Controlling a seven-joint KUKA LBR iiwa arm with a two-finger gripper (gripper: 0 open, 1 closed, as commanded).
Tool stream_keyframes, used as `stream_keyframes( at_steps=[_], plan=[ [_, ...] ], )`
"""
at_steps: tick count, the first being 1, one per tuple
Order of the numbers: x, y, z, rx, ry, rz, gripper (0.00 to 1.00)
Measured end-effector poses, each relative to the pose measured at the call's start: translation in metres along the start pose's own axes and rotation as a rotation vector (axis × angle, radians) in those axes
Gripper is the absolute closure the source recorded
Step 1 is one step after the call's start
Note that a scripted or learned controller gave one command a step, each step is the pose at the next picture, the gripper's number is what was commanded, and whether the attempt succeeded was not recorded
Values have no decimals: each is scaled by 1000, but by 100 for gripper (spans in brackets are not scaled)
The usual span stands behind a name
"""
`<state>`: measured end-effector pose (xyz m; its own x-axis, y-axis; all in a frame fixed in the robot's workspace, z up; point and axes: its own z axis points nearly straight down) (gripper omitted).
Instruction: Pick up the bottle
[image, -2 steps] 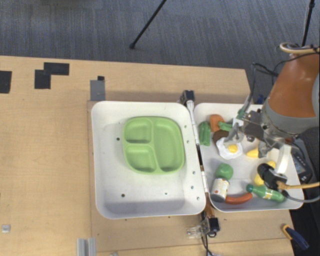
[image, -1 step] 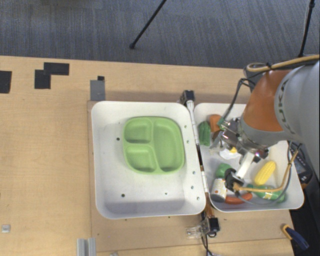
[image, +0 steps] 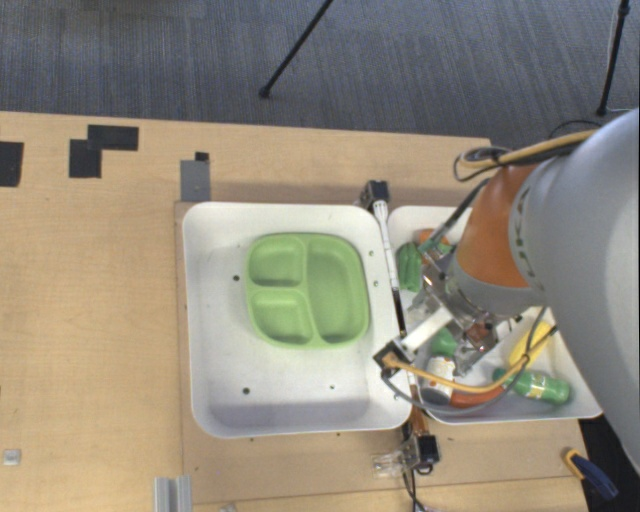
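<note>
A green bottle (image: 541, 387) lies on its side in the front right corner of the right bin (image: 436, 413). Its paler neck end points left. My gripper (image: 455, 345) is low inside the same bin, left of the bottle and slightly further back, among several items. The grey arm with its orange band (image: 495, 240) hides much of that bin. Nothing visibly sits in the gripper, and its tips are lost in the clutter.
A green divided plate (image: 306, 290) lies in the left bin (image: 215, 400). The right bin also holds a green object (image: 410, 266) near its back left, a yellow item (image: 530, 345) and a brown curved piece (image: 470, 397) at the front. A rail (image: 390, 265) separates the bins.
</note>
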<state>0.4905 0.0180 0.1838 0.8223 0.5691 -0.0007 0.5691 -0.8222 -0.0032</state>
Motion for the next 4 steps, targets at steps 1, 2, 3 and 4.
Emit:
stream_keyframes(
  at_steps=[1,2,3,4],
  plan=[
    [1,0,-10,0,1,-7,100],
    [22,-39,-21,-1,1,171,100],
    [48,-77,-10,0,0,219,100],
    [99,-115,-34,-1,2,242,100]
  ],
)
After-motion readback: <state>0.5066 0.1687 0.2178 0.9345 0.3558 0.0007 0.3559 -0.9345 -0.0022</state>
